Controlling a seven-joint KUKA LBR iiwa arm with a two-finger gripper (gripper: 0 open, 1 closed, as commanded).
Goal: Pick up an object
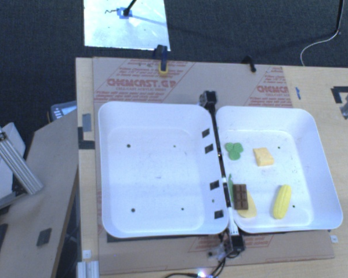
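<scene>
You see two white bins: the left bin [156, 167] and the right bin [278, 169]. In the right bin, a green piece [234, 150] lies at ten o'clock, a yellow block [263, 156] near centre, a corn cob [282, 201] at five, and a brown chocolate bar [240, 196] at seven, overlapping a yellow slice [247, 209].

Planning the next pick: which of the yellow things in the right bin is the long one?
The corn cob, near the bin's front right corner. The yellow block is squarish, sitting farther back beside the green piece.
</scene>
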